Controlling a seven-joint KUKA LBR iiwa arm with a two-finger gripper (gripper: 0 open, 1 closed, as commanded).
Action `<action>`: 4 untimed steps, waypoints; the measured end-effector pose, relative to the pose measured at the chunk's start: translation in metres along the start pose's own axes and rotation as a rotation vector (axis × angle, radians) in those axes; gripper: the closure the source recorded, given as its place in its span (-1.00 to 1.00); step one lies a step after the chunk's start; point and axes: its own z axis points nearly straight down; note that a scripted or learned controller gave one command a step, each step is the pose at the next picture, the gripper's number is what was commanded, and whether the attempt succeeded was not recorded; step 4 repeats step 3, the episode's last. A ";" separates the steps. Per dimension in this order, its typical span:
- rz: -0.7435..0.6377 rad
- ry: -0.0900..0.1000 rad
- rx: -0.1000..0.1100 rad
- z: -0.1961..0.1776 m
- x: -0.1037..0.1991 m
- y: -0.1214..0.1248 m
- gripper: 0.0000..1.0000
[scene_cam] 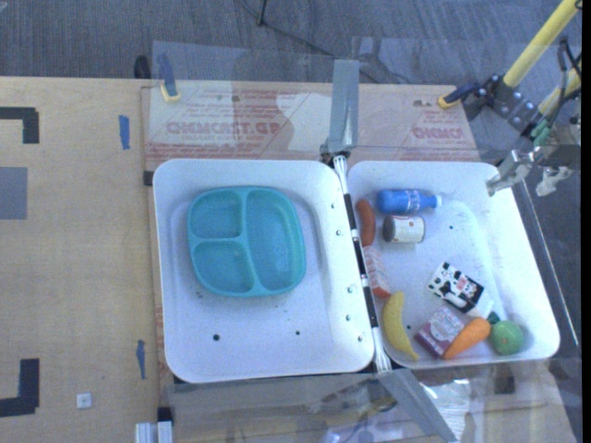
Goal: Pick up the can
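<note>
Right bin (517,247), contents: can (404,230), lying on its side in the upper left part, dark cap end to the left, pale label to the right. Just above it, a blue bottle (406,200), also on its side, nearly touching the can. To the left of both, a sausage (367,221) along the bin's left wall. Lower down: a banana (398,326) by the left wall, a black-and-white box (455,286) near the middle, a pink packet (438,330), a carrot (467,336) leaning across the packet's edge, and a green ball (506,337) in the lower right corner, just beside the carrot's tip.

Left bin (185,340), contents: one teal tray (247,241) with three compartments, set toward the upper middle.

My gripper (540,160): at the right bin's upper right corner, over the rim, well apart from the can. Nothing sits in it; whether my fingers are spread or closed I cannot tell.
</note>
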 end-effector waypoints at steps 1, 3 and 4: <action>-0.100 0.001 0.001 0.127 0.065 -0.011 -1.00; 0.238 0.001 -0.037 0.171 0.094 0.035 -1.00; 0.238 0.001 -0.037 0.171 0.094 0.035 -1.00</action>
